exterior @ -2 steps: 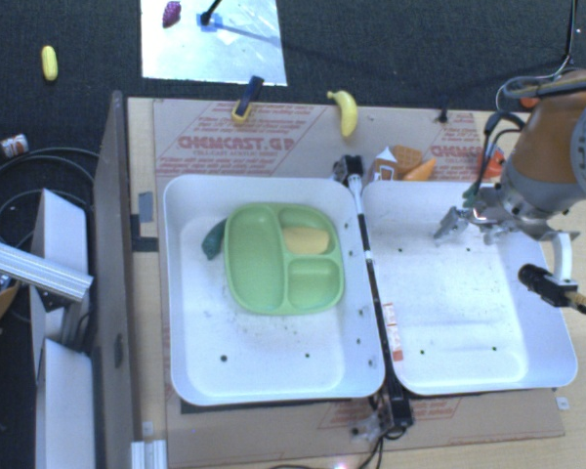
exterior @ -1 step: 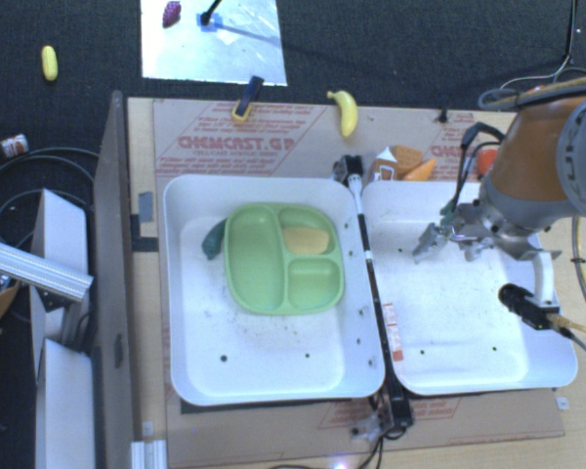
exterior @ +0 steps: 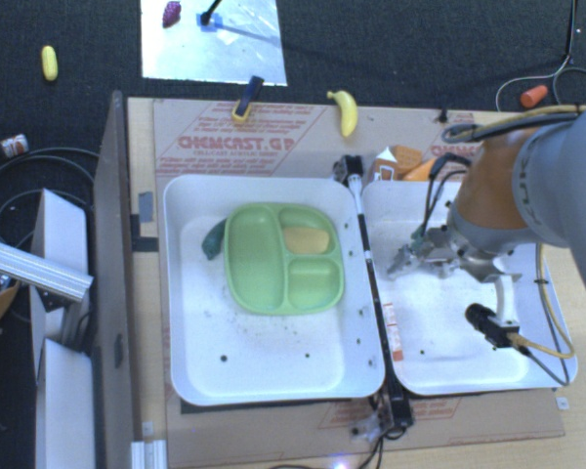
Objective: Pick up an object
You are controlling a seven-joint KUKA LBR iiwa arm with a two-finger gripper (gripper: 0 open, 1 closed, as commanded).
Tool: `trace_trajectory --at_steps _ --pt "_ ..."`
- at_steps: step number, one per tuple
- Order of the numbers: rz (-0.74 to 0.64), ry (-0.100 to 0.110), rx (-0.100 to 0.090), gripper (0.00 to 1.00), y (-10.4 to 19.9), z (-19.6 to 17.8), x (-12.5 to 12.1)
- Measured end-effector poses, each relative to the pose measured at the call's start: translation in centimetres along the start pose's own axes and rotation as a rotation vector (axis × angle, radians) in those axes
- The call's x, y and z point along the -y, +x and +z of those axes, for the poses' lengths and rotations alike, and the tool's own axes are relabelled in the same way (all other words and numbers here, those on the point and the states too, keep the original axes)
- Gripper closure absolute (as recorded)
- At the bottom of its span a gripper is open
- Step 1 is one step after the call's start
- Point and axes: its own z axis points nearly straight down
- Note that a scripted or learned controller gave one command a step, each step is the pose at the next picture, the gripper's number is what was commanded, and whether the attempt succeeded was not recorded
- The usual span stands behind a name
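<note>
My gripper [exterior: 410, 259] hangs low over the left-middle of the right bin [exterior: 449, 364], under the grey arm with its orange band [exterior: 488, 189]. I see nothing held under it. In the left bin [exterior: 273, 369] a green divided plate [exterior: 264, 272] holds a flat yellow piece [exterior: 306, 238] in its upper right compartment. A dark green object [exterior: 213, 239] lies against the plate's left edge. An orange object [exterior: 407, 162] sits at the far rim of the right bin, partly hidden by the arm.
A yellow banana [exterior: 346, 111] and a blue and yellow tool [exterior: 245, 100] lie on the cardboard behind the bins. A black divider strip [exterior: 367, 262] runs between the bins. Cables trail over the right bin's near right part.
</note>
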Motion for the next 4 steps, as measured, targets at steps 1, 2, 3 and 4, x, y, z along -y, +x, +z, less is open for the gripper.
trace_trajectory --at_steps 1,2,3,4 --pt "0.004 -0.011 0.005 0.0 -5.2 -5.1 -5.0" --pt "-0.002 -0.01 0.002 0.0 -3.9 -6.7 -9.3" --pt "-0.003 -0.001 0.0 0.0 -1.0 -0.1 -9.0" --pt "0.0 -0.005 0.001 0.0 -1.3 -2.2 -9.1"
